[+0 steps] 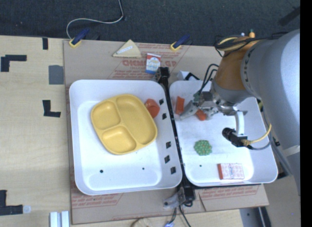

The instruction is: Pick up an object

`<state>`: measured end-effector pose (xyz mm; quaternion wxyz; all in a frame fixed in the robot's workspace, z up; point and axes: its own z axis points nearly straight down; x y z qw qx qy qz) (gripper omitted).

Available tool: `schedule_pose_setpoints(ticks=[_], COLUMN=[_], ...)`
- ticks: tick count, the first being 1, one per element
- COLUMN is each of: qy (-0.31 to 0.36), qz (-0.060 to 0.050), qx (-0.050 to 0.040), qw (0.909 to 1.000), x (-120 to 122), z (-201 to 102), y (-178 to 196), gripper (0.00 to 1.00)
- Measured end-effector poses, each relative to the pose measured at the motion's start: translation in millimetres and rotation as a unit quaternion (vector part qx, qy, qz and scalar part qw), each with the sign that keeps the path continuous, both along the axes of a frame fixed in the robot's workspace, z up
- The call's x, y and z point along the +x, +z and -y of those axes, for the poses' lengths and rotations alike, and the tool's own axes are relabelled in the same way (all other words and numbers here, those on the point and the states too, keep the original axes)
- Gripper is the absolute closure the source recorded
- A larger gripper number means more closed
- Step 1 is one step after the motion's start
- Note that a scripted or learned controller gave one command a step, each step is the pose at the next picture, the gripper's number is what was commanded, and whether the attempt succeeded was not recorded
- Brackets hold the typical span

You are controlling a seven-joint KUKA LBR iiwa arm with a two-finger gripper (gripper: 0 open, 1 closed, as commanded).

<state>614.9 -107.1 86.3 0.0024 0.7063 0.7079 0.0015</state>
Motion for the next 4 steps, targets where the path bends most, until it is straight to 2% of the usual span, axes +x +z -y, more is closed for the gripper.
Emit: schedule_pose_setpoints(ticks=[1,2,3,4], qy=[0.000,0.000,0.000,0.000], qz=[-0.001,-0.001,-0.001,-0.002], qx=[-0.0002,-0.0001,0.0009,0.0002], qw=[1.0000,1.0000,1.0000,1.0000], x=[0,0,45,45], z=[0,0,-3,-2], y=[9,9,-1,9], gripper=[1.00,0.00,0.00,1.00])
